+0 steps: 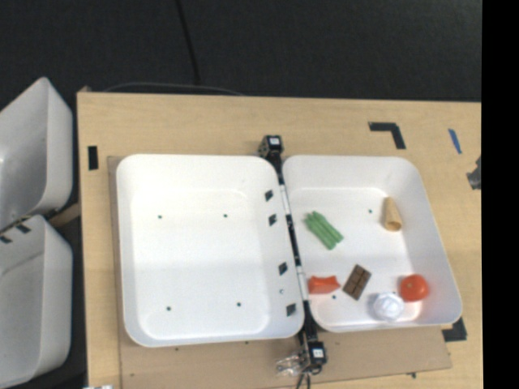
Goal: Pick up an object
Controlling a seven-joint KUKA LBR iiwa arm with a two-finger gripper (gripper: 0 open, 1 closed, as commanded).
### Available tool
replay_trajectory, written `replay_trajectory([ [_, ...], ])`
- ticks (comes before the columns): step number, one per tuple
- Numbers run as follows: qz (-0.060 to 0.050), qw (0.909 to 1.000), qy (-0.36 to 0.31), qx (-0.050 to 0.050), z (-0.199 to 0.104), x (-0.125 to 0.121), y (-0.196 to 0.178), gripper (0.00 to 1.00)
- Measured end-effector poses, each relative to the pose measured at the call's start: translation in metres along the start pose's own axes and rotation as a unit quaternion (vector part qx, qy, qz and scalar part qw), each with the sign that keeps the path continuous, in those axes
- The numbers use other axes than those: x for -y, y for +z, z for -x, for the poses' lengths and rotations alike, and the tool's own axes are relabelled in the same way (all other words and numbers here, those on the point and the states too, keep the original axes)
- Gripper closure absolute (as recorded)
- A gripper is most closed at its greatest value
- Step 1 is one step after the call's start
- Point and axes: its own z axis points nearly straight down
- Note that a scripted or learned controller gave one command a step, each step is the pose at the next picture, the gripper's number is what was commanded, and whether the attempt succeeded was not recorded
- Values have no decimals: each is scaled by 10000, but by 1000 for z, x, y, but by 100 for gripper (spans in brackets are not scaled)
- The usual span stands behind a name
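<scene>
Camera view | right bin (pixel 405 173): green block (pixel 323 230) lies apart from other pieces | likely light, stiff, ridged; pinch across its narrow sides | claw state: cannot tell

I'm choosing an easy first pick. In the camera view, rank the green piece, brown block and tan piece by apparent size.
1. green piece
2. brown block and tan piece: these look about alike, so I won't rank them.

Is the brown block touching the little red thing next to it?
Apart. The camera view shows a strip of white bin floor between the brown block and the red piece, both in the right bin.
</scene>
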Motion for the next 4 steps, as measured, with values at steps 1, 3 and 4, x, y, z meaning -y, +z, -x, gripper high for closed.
replay_trajectory([
  [1,-95,9999,6,-32,-28,2,118,100],
  [3,25,10000,10,3,-45,-29,64,100],
  [4,-87,10000,-6,-28,-85,-28,176,100],
])
